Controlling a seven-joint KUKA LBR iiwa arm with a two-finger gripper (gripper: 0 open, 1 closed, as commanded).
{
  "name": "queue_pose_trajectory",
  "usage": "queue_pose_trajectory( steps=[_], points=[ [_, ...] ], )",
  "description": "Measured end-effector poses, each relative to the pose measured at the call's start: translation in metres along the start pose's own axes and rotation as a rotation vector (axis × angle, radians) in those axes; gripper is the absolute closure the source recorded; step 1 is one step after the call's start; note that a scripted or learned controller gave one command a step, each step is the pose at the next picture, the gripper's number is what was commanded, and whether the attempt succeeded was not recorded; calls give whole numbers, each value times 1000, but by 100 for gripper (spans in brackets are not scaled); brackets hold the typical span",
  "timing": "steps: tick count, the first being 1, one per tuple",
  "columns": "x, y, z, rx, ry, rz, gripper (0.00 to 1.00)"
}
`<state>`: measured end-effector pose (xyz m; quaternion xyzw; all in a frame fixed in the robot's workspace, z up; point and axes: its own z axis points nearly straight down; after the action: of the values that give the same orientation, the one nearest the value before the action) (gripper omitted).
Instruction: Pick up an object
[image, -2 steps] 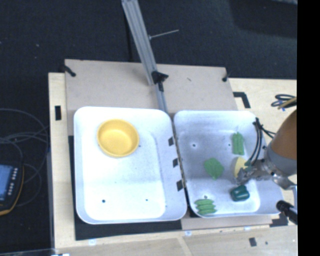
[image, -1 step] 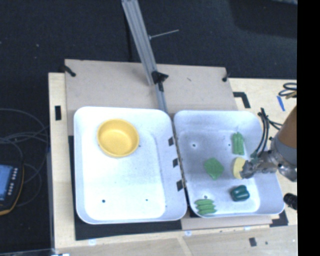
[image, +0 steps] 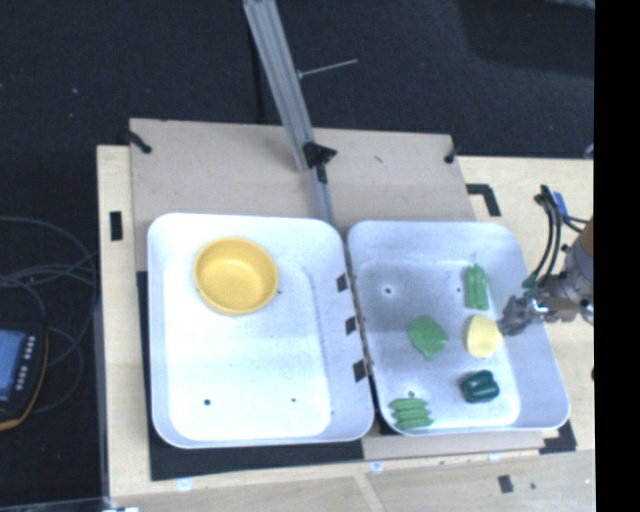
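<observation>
The pale yellow object (image: 482, 337), the piece closest to the hand, lies in the right bin (image: 400, 245) toward its 3 o'clock side; the hand (image: 516, 315) sits just beside it, at about 1 o'clock from it, right at the bin's rim. You cannot tell from this view how far the hand is spread, and nothing shows in its grip.

Start at the near edge of that bin. At its 6 o'clock you see a ribbed green piece (image: 409, 410) close to the front wall. At about 4 o'clock lies a dark green block (image: 479, 386), directly at 6 o'clock from the pale yellow object and near it. Toward the middle rests a flat green piece (image: 428, 336), at 9 o'clock from the pale yellow object and a little apart from it. Farther back, at about 2 o'clock in the bin, a long green piece (image: 476, 287) lies lengthwise, at 12 o'clock from the pale yellow object.

In the left bin (image: 250, 400) you find a yellow bowl (image: 237, 275) at about 11 o'clock, standing open side up. Both bins rest side by side on the tabletop (image: 240, 170).
</observation>
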<state>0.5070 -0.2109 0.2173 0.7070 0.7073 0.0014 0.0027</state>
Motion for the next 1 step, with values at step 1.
queue_pose_trajectory(
  steps=[1],
  points=[
    [7, 1, -59, 0, 0, 0, 100]
  ],
)
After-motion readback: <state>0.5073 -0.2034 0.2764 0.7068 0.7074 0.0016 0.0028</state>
